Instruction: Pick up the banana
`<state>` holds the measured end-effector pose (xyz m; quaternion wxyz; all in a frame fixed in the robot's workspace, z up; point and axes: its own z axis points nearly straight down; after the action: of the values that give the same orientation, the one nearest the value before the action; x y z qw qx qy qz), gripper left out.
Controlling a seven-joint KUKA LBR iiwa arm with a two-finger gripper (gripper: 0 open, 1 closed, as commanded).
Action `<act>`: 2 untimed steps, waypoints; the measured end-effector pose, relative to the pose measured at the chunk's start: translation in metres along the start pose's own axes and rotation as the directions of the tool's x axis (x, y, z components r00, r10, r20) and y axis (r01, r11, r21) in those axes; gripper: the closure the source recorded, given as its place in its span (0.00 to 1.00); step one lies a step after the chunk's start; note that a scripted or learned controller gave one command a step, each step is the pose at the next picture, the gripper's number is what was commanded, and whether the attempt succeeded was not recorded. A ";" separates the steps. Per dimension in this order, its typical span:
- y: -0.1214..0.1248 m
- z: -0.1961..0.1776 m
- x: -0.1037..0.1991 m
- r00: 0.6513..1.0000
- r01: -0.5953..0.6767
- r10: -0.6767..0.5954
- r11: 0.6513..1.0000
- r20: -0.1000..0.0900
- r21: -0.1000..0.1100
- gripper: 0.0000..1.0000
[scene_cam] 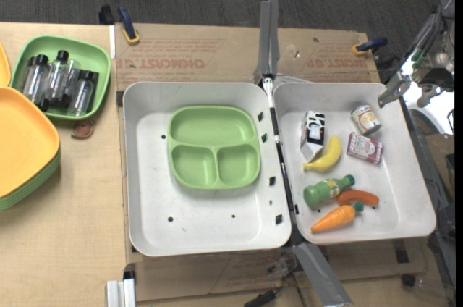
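The yellow banana [325, 155] lies in the right bin [419, 226], near its middle, curved and pointing up to the right. It rests against a black-and-white carton [313, 130] just above it. My gripper [397, 90] hangs over the bin's upper right corner, well to the right of and above the banana, with nothing seen in it. A small can [366, 119] and a pink pouch [364, 148] lie between the gripper and the banana.
Below the banana lie a green bottle [327, 191], a red-orange pepper [359, 198] and a carrot [334, 219]. The left bin [145, 226] holds a green divided plate [214, 148]. A green tray of bottles [61, 77] and stacked orange plates [25, 153] sit at far left.
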<state>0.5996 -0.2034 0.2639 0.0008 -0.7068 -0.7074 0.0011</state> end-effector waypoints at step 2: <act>-0.014 0.165 0.052 0.958 0.287 -0.286 0.958 0.008 -0.013 0.00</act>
<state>0.5853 -0.1518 0.0992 -0.0060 -0.5970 -0.8022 -0.0019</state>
